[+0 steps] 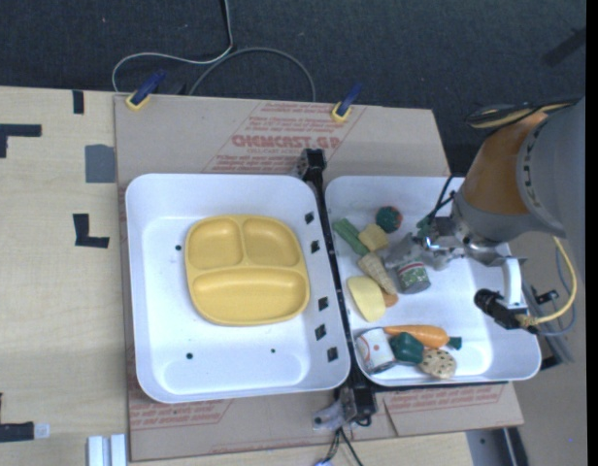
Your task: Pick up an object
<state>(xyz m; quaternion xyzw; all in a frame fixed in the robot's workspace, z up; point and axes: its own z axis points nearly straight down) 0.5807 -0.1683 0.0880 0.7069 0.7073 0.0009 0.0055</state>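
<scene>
The right bin (474, 357) holds a pile of toy foods: a green piece (349, 235), a dark green ball with a red spot (388, 218), a pale yellow block (373, 238), a yellow slice (366, 298), a tan corn-like piece (379, 273), an orange carrot (420, 335), a teal piece (408, 349), a round cracker (438, 362) and a white cup-like item (374, 348). My gripper (412, 260) is low in this bin, right above a small grey can (414, 278). The arm's grey body and orange band (493, 168) reach in from the right.
The left bin (153, 357) holds a yellow divided plate (247, 269). A black divider (323, 260) runs between the bins. Cardboard lies under both, with two clips at the back edge and a cable trailing away.
</scene>
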